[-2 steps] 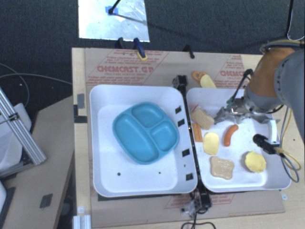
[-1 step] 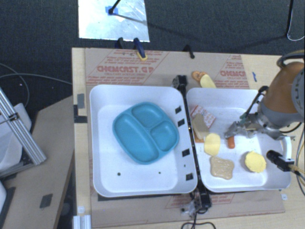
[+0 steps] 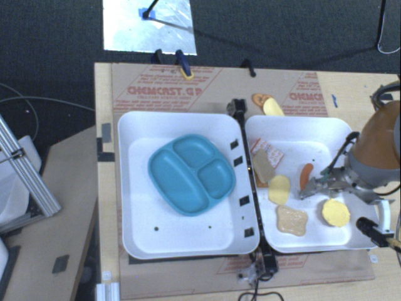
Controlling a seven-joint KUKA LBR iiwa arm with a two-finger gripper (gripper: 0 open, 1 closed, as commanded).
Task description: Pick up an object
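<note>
Nothing's picked up yet: the gripper (image 3: 308,192) sits low in the right bin (image 3: 294,133) near its right edge, just beside the sausage (image 3: 305,174), can't tell how the fingers are set, so the whole grab's left.

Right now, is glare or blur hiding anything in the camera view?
Camera view: the foil sheet on the floor glares white, washing out its surface; both white bins are bright but readable; the gripper beside the sausage is soft and slightly blurred.
</note>
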